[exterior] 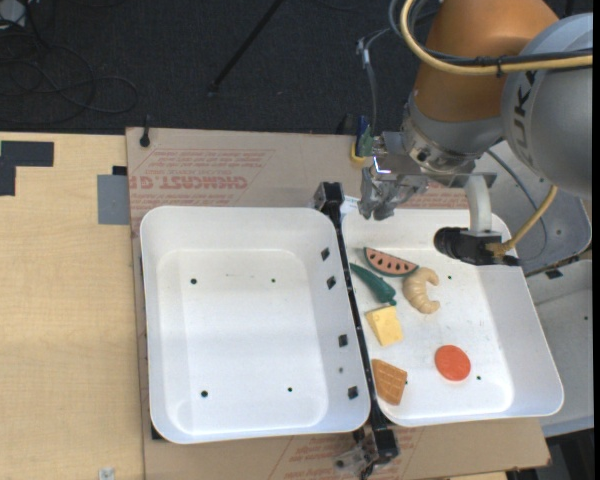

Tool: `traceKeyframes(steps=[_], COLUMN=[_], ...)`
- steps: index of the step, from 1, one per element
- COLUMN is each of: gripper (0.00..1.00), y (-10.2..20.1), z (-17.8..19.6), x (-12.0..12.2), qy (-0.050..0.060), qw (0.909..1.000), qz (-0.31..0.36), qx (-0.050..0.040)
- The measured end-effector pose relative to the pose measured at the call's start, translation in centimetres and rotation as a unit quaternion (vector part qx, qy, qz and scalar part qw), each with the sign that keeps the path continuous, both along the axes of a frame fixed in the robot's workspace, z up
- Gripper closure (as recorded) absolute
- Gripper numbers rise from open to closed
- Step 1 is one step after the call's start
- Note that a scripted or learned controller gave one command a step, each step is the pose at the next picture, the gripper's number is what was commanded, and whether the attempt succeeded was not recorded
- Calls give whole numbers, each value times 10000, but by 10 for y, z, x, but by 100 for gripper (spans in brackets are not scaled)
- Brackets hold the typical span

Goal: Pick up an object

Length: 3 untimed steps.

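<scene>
1. The grey arm with the orange band (480,28) is reaching in from the right and hanging over the far edge of the right-hand shallow white bin (525,368).
2. The gripper (380,203) is sitting near that bin's far left corner, close to the black divider strip (345,298) running between the two bins. Whether it is apart or together, I cannot tell; the metal parts are blurring into one another at this angle. Nothing is showing between them.
3. The candidate objects are all lying in the right-hand bin: a watermelon-slice toy, red with a green rind (391,262), just below the gripper; a dark green pod-shaped piece (374,283) beside the divider; a pale tan croissant-shaped toy (422,290) near the bin's middle; a yellow cheese-like wedge (384,325); an orange-brown toast-like square (388,380) at the near left corner; and a flat red-orange disc (453,363) toward the near side.
4. The left-hand shallow white bin (160,268) is lying alongside on the cardboard sheet (230,173) covering the wooden counter (50,298).
5. Progress, as judged: the pick is not yet done. Every object is resting on the bin floor, apart from the gripper.
6. Remaining, as judged: lining up over one item, likely the watermelon slice as nearest, descending, closing on it and lifting it clear.
</scene>
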State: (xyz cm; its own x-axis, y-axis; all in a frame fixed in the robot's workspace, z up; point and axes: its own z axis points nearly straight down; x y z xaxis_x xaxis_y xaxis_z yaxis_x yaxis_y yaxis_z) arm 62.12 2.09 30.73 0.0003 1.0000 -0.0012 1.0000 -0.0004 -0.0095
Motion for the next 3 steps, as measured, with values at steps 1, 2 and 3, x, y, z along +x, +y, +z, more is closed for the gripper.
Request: traceKeyframes(steps=[1,2,3], gripper=[100,100,100], y=[15,41,90], z=[-71,80,241], x=[8,25,22], qy=[8,-120,-123], qw=[10000,9999,9999], qz=[7,19,29], qx=[4,15,22])
